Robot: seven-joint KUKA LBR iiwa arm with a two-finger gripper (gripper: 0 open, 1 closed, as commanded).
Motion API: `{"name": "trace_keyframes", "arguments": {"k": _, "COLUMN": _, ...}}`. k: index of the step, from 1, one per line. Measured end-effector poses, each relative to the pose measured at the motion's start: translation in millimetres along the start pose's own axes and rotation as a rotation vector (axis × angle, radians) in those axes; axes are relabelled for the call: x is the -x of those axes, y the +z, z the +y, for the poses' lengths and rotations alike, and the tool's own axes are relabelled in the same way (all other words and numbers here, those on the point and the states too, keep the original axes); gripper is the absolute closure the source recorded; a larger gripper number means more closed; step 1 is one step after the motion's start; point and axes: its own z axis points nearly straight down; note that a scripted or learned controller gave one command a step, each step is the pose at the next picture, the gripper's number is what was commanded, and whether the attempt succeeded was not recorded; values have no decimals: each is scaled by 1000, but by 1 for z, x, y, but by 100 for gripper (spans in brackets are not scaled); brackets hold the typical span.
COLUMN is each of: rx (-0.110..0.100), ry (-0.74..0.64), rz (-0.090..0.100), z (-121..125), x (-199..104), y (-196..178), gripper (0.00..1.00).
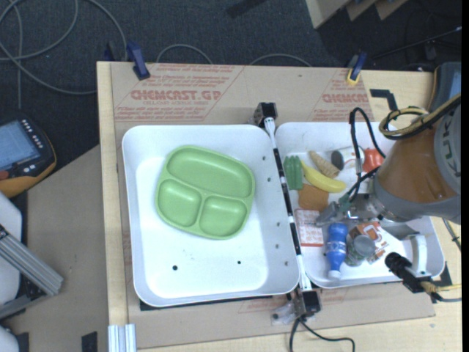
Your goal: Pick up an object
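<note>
Arm down in the right bin, parked over the clutter

The gripper (344, 213) sits low in the right bin (432, 266), roughly above a blue bottle (336, 242) and some crumpled wrappers (366, 240); honestly can't tell from this angle if it's got anything, the wrist blocks the view. Just to the far side there's a banana (322, 176) lying on a brown block (313, 197), with a green thing (294, 171) to its left by the bin wall and what looks like an orange-red piece (371, 158) further right. The left bin (139, 196) has a green divided plate (205, 191) sitting toward its far half, well apart from the arm.
</note>
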Motion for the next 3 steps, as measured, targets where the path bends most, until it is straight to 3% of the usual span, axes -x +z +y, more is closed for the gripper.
{"name": "trace_keyframes", "arguments": {"k": 1, "rx": 12, "ry": 10, "rz": -19, "z": 2, "x": 10, "y": -14, "gripper": 100}}
{"name": "trace_keyframes", "arguments": {"k": 2, "rx": -50, "ry": 3, "rz": 16, "z": -8, "x": -16, "y": -109, "gripper": 100}}
{"name": "trace_keyframes", "arguments": {"k": 3, "rx": -51, "ry": 3, "rz": 16, "z": -9, "x": -16, "y": -109, "gripper": 0}}
